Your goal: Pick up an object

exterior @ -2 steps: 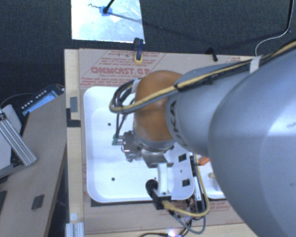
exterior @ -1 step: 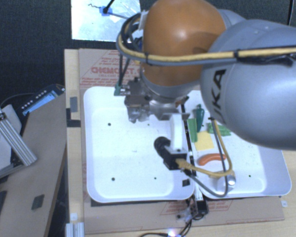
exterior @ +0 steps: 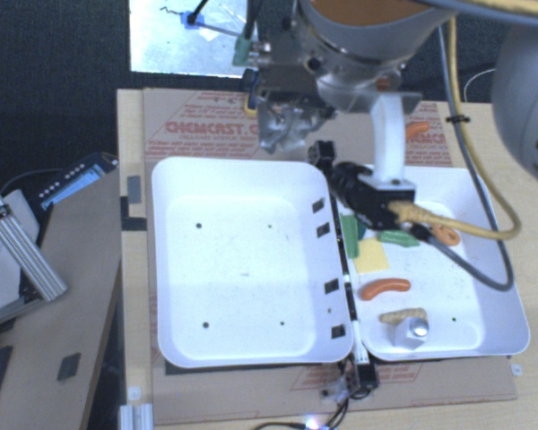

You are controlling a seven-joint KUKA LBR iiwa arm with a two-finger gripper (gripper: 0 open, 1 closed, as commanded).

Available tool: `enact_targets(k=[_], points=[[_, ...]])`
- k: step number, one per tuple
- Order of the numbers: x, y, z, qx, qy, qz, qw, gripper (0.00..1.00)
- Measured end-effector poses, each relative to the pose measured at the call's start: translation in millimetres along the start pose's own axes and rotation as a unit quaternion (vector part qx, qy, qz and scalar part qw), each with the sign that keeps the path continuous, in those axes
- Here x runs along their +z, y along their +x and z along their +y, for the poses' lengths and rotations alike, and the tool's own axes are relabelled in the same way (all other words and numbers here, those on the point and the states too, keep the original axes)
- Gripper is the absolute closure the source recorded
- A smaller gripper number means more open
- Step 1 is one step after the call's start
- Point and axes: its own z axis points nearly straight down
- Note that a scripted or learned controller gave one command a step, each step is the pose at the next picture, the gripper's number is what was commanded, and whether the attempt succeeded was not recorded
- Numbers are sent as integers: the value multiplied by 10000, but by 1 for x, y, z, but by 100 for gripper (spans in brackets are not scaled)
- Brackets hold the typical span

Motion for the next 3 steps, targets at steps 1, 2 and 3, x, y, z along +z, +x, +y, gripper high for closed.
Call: enact_targets(k=[1, 2, 3], points=[[-1, 0, 0, -24, 73, -37, 10000, 100], [-12, 1, 1, -58, 66, -31, 10000, 100], [-23, 1, 1, -91, 62, -25, 9999, 100]])
